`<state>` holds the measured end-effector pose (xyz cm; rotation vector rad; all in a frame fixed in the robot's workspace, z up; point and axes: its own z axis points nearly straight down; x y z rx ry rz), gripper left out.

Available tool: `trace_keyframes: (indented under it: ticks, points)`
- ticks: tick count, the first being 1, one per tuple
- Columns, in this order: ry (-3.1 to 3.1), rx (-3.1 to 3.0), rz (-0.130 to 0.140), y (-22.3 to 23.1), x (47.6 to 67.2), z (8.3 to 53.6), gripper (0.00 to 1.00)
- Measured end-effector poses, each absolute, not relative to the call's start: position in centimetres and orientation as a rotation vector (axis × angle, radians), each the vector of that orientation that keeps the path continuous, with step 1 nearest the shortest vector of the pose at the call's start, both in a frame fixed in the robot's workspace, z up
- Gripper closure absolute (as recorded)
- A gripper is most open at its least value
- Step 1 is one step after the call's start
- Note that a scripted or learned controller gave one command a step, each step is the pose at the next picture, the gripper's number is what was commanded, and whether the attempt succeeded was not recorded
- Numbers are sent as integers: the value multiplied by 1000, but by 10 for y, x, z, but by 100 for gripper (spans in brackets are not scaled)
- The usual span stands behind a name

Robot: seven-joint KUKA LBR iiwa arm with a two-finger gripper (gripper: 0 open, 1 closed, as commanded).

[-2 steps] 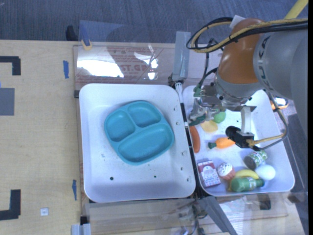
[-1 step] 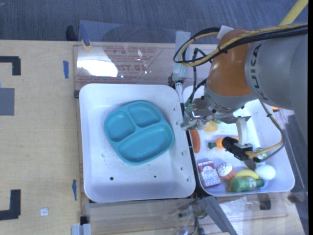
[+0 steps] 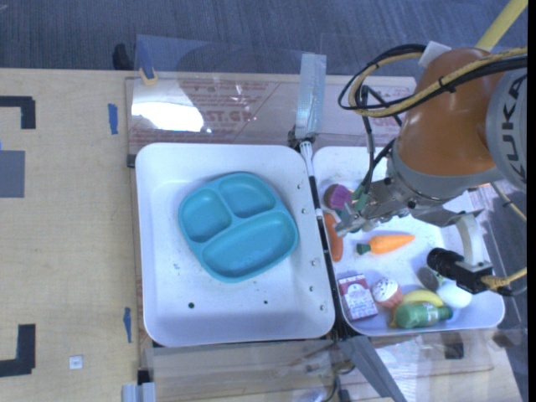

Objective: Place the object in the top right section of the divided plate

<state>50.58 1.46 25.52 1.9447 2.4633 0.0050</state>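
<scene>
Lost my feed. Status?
Gripper low in right bin, among toys. Carrot beside it. Blue plate bare in left bin. Path clear.

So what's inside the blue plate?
Nothing yet. The blue plate has three sections and all look bare. The toy food sits in the right bin, where the arm covers part of the bin, so anything under it is hidden.

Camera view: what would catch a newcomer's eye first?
The turquoise three-section plastic plate, lying alone in the left white bin. Then the bulky grey arm with its orange band, reaching over the right white bin crowded with toy food, such as an orange carrot.
</scene>
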Motion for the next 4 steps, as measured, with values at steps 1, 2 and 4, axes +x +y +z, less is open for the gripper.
trace_keyframes:
  ticks: [1, 2, 4]
  points:
    - [2540, 1849, 4, 133, 523, 253, 100]
    - [2615, 1739, 2, 177, 552, 246, 100]
    - [2452, 1955, 6, 26, 490, 311, 100]
